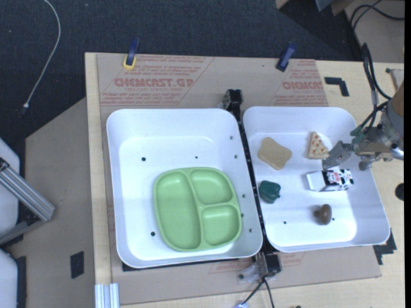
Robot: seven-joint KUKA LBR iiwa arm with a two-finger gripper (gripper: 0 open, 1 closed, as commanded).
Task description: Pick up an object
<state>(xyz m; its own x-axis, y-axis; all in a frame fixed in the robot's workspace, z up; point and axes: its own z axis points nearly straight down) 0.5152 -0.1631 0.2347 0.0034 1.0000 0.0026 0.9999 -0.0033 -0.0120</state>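
Faintly, "CHEMCAST GP" on the cardboard (154, 81) (red print); gripper (338, 161) spread wide above the right bin (369, 233).

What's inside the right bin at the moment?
In the right bin: bread slice, pizza wedge, green piece, brown lump, black-and-white item partly covered by the gripper.

Bright even light, soft shadows, slight blur overall

Glossy white plastic bins (128, 133) sit on matt brown cardboard (192, 79); green plate (196, 208) smooth plastic.
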